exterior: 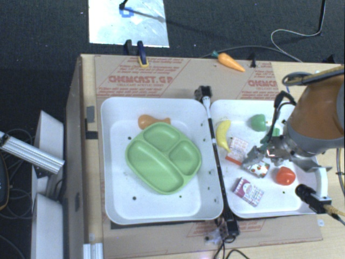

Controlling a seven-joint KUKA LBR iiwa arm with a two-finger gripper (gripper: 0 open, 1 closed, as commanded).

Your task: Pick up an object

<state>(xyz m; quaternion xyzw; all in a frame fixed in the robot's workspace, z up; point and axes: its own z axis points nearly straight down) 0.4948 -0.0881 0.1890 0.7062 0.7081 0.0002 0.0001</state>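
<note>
My claw (257, 156) hangs low in the right bin (237, 212), over a small packet (259, 169) beside the tomato (284, 175). How wide it gapes I cannot tell. Crowded neighbours may jostle, spoiling any grip.

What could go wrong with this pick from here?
1. The gripper sits low among crowded items in the right bin: a small packet, the tomato and a snack wrapper lie close together, so it may catch two or nudge one aside.
2. The packet looks flat and could slip.
3. The banana lies near the bins' divider and could be bumped.
</note>
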